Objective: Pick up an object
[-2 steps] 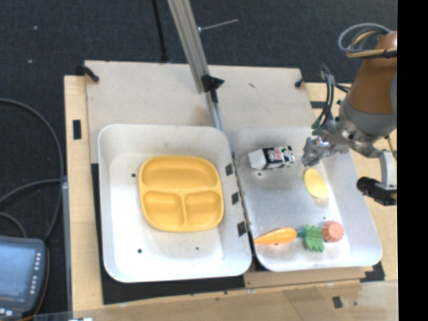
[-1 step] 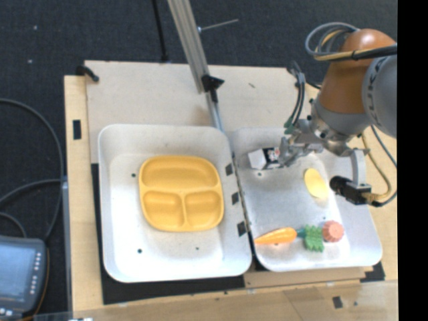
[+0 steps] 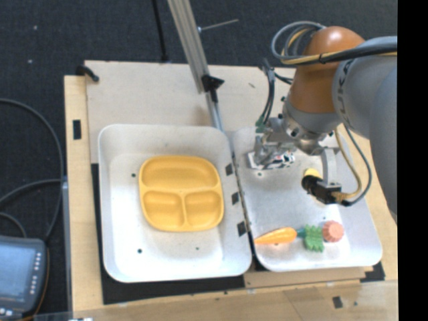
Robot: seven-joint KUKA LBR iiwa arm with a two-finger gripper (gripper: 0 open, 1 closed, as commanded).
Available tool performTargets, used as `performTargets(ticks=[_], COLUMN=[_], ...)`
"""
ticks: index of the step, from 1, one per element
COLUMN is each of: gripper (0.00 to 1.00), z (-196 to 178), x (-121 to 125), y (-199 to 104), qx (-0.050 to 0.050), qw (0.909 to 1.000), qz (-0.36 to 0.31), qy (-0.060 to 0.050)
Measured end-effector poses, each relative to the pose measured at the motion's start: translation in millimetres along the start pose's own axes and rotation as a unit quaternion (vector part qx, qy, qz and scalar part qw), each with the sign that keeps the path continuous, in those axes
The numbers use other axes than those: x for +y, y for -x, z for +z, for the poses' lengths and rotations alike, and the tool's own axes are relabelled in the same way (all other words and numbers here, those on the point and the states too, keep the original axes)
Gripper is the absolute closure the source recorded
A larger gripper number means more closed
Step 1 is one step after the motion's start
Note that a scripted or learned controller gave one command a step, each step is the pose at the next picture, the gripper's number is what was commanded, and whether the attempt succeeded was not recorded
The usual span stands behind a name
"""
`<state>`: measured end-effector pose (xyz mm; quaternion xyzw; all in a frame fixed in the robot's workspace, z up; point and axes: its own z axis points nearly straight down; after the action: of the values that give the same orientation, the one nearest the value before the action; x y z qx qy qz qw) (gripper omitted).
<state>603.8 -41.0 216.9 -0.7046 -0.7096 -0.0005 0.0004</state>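
Arm: a grey arm with an orange band is seen reaching in from the right, over the far part of the right bin.
Gripper: it is held above the bin's far left area, near the wall shared with the left bin; whether it is spread or pressed together cannot be told, and nothing is seen held.
Task objects: an orange carrot-like toy, a green piece and a pinkish round piece are laid in a row along the near edge of the right bin, well apart from the gripper.
Left bin contents: a yellow divided tray is set near the middle.
Risk, empty closure: if a descent were made here, only bare bin floor would likely be met.
Risk, crowding: the green and pinkish pieces are touching, so one could be nudged aside or two pinched at once.
Risk, wall contact: the toys sit just beside the near rim, where a finger could be fouled.
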Motion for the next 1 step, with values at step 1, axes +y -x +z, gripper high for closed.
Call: performTargets(ticks=[1], gripper=[1.0], z=[-12.6], x=[17.9], y=[-47.4], qx=[0.0], qw=[1.0], qz=[0.0], qy=[0.001])
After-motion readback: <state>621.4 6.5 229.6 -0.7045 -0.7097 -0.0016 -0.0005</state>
